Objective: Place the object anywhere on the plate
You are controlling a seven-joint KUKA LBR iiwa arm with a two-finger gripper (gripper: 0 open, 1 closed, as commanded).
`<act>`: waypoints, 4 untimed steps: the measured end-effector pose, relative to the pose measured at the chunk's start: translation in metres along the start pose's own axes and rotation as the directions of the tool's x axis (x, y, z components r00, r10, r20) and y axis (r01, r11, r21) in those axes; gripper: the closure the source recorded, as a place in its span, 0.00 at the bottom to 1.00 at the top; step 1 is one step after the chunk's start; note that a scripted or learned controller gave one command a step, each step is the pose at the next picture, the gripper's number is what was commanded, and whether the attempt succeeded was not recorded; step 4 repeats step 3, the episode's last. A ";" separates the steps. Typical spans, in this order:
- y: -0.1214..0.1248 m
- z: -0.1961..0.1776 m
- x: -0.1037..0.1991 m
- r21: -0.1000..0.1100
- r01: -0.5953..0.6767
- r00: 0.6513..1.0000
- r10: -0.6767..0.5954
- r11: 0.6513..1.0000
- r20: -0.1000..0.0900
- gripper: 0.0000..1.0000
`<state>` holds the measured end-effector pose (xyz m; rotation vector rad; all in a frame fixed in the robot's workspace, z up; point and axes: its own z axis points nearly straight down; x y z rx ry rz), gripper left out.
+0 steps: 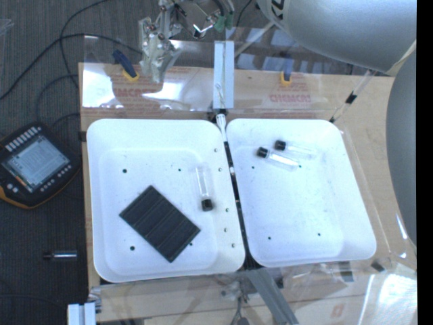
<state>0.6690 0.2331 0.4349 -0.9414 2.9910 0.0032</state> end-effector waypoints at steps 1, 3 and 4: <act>0.024 0.000 0.032 -0.003 0.401 0.916 -0.401 0.916 -0.001 1.00; 0.013 0.000 0.048 -0.005 0.844 0.537 -0.844 0.537 0.001 1.00; 0.013 0.000 0.048 -0.005 0.844 0.537 -0.844 0.537 0.001 1.00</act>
